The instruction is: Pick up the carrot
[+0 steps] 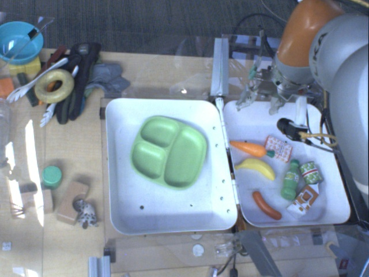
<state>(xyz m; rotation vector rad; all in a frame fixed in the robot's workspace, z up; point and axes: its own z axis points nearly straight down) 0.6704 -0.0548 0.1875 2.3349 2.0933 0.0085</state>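
1. Far left on the bench [69,154] we see clutter: a blue bowl [20,41], a yellow tape ring [54,85], a green cap [52,176] and a wooden block [72,199].
2. The left bin [167,215] holds a green divided plate [169,151] near its middle, with bare white floor around it, widest toward the near edge.
3. The carrot [249,148] lies in the right bin [328,212], hard by that bin's left wall. Its long axis runs nearly left to right, sloping slightly down toward the right; the tapered tip points left at the wall between the bins, and the thick end touches a small pink box [279,148].
4. Just below the carrot lies a banana [257,167]; lower still, a sausage [267,205]. A green bottle [290,179] and small packages crowd the right side.
5. The bin floor above the carrot is bare up to the far wall.
6. The gripper [260,101] hangs over the right bin's far edge, fingers spread apart and pinching nothing. The carrot lies toward the near side of it and a little left, well apart.
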